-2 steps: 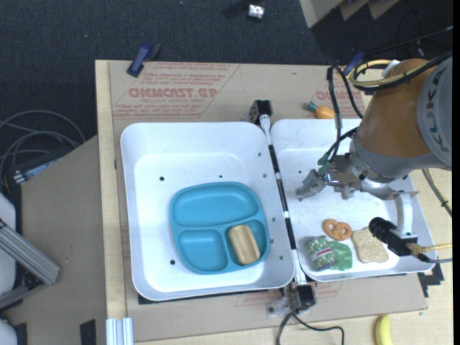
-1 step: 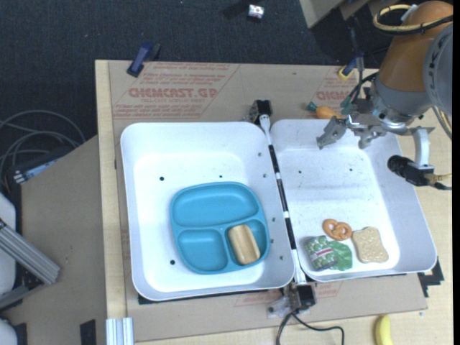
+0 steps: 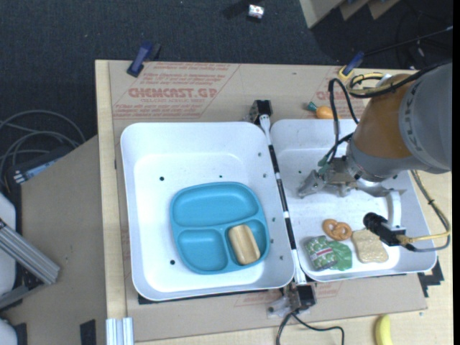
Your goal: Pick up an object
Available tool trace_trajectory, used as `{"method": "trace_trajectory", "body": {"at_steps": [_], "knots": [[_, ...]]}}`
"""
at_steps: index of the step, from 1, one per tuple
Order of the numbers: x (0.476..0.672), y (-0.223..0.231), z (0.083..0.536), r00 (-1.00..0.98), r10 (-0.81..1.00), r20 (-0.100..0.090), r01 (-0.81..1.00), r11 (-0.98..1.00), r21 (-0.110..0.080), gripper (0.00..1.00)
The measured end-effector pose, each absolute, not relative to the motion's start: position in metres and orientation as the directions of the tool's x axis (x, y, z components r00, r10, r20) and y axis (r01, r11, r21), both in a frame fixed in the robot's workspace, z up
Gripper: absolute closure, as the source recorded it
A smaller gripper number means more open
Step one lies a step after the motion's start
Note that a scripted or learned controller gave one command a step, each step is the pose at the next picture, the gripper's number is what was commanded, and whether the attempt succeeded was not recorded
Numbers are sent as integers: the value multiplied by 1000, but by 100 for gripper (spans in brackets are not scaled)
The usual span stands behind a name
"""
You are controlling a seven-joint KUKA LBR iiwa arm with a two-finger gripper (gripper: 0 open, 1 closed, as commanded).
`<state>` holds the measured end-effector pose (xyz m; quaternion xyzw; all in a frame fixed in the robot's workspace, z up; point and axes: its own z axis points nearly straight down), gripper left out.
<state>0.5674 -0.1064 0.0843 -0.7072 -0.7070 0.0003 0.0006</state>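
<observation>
Camera view: pretzel point(image 3: 336, 229) near claw point(image 3: 314, 183), apart.

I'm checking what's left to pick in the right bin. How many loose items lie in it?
3, along the right bin's near edge: a pretzel, a green packet in front of it, and a tan slice to its right. The arm may hide more.

Tray point(image 3: 215, 200) in left bin point(image 3: 144, 157)

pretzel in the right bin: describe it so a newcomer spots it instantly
Start at the right white bin and go to its near edge, where three small items cluster. The pretzel is the farthest back, a small orange-brown twisted ring with holes, unlike the green packet and beige slab.
</observation>
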Motion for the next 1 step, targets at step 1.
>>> {"method": "trace_trajectory", "body": {"at_steps": [1], "knots": [[645, -103, 188, -1, 1000, -1, 1000, 1, 4, 0]]}}
